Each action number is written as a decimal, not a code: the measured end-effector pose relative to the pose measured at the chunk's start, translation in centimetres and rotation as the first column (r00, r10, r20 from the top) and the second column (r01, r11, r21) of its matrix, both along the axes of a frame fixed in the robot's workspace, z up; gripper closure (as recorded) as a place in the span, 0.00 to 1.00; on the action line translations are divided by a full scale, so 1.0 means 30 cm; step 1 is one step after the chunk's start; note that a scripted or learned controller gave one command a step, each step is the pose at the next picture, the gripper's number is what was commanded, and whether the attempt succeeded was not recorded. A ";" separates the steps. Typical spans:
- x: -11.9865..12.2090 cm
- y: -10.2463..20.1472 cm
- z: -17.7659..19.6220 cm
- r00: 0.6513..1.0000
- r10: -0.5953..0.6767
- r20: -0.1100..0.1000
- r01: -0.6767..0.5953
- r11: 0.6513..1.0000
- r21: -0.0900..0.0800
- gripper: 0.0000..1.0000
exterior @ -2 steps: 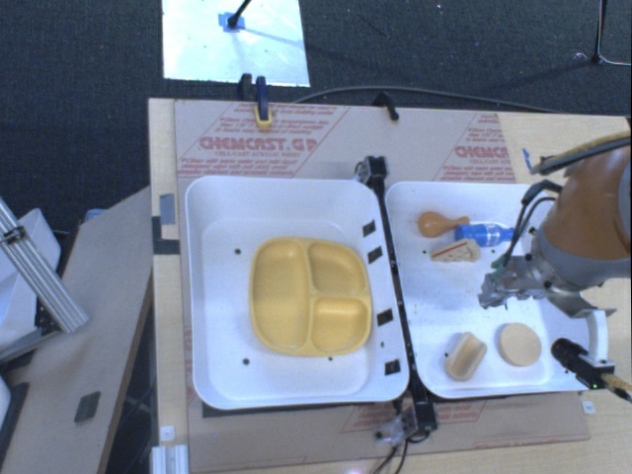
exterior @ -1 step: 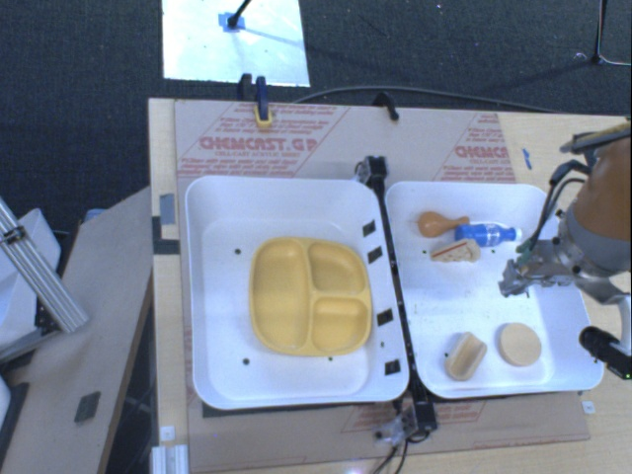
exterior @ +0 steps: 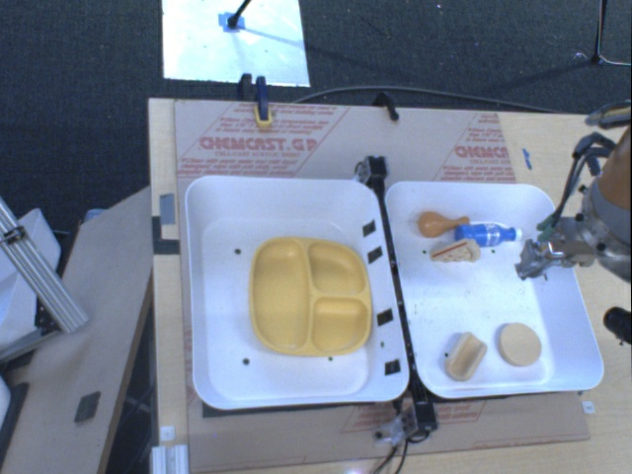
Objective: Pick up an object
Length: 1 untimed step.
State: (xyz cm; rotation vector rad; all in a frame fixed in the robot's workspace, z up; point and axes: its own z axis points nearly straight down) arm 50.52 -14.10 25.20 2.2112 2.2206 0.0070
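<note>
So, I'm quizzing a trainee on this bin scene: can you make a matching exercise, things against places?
Things:
1. yellow tray
2. blue bottle
3. round tan disc
4. tool

Places:
A. right bin, near front corner
B. left bin, middle
C. over right bin's right edge
D. right bin, far end

Pairs: 1-B, 2-D, 3-A, 4-C
</note>
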 end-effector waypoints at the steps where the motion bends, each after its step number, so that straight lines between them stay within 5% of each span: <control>1: 0.100 0.161 0.018 1.000 0.005 -0.004 -0.005 1.000 0.003 1.00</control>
